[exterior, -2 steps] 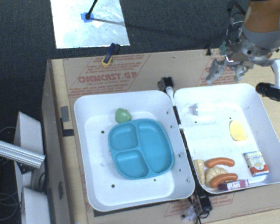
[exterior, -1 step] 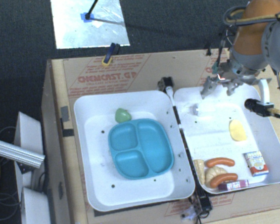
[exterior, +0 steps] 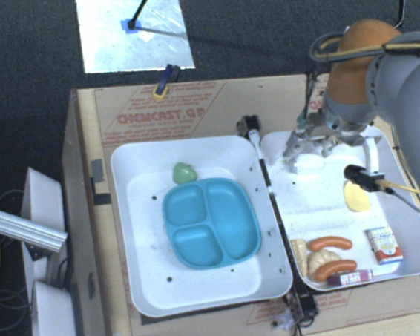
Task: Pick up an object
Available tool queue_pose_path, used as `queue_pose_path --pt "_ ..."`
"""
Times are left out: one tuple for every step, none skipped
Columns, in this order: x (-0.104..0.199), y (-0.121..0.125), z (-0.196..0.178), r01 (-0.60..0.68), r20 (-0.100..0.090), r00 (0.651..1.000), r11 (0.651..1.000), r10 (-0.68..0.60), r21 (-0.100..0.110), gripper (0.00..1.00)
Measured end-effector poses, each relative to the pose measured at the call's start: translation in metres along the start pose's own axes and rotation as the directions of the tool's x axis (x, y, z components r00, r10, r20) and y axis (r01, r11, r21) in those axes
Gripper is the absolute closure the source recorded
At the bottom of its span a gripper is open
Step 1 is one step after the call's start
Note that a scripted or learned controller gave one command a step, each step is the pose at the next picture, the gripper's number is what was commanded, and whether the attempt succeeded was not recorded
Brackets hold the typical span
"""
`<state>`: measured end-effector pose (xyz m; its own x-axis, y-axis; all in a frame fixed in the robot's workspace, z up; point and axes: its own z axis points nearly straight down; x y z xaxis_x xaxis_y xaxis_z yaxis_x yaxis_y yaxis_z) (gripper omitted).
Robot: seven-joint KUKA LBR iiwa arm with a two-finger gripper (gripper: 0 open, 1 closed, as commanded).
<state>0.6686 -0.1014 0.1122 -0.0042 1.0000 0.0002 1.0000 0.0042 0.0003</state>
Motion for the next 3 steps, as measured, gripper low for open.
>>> queue_pose_path --pt "-0.043 0.0 0.028 -0.002 0.001 1.0 1.0 0.002 -0.001 0.0" --pt "-0.043 0.001 0.016 -0.001 0.001 1.0 1.0 0.001 -0.005 1.0" --pt "0.034 -0.024 -0.074 0.001 0.0 1.0 1.0 -0.001 -0.005 1.0"
